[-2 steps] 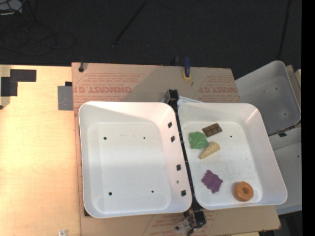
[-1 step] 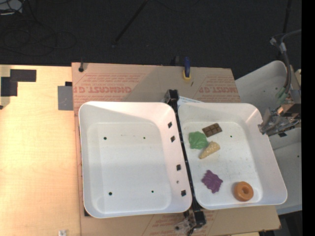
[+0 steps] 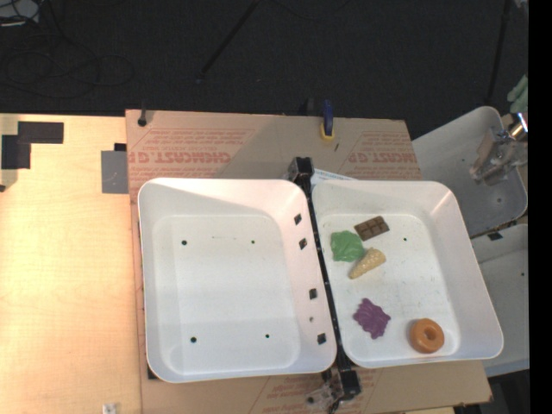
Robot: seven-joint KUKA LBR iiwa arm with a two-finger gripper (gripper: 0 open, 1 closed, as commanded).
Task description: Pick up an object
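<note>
Tool (image 3: 507,149) sits at the camera view's three o'clock edge, outside the right bin (image 3: 461,222); I cannot tell its state from here. My candidates lie well apart from it, toward seven o'clock: chocolate piece (image 3: 372,228), green lump (image 3: 346,246), pale corn-like piece (image 3: 367,263), purple grape cluster (image 3: 372,317), orange doughnut (image 3: 426,335). I judge the green lump and corn piece, touching, risk a muddled grasp.
</note>
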